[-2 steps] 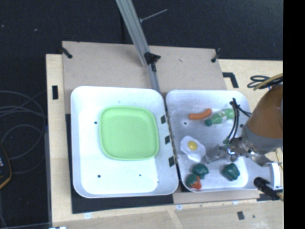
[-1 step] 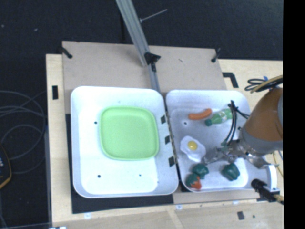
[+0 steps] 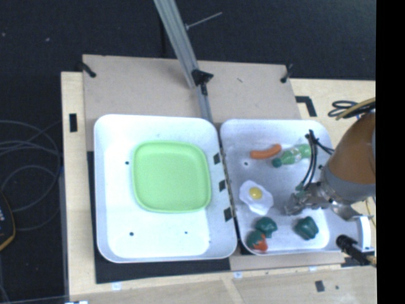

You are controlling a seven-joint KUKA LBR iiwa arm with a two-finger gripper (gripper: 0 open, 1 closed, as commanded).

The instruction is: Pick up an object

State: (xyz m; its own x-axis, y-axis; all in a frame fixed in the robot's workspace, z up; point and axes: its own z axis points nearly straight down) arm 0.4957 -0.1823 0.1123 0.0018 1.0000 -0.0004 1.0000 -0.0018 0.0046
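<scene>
Green pepper in right bin, near front right corner. Just below tool, toward camera, so short drop forward probably does it. Can't tell tool state, too blurry. Egg left, sausage behind.

The arm is seen as a bulky rounded body, orange-brown above and grey below toward the wrist. Thin black cables are looped along its left side. Dull grey metal forms the gripper.
</scene>
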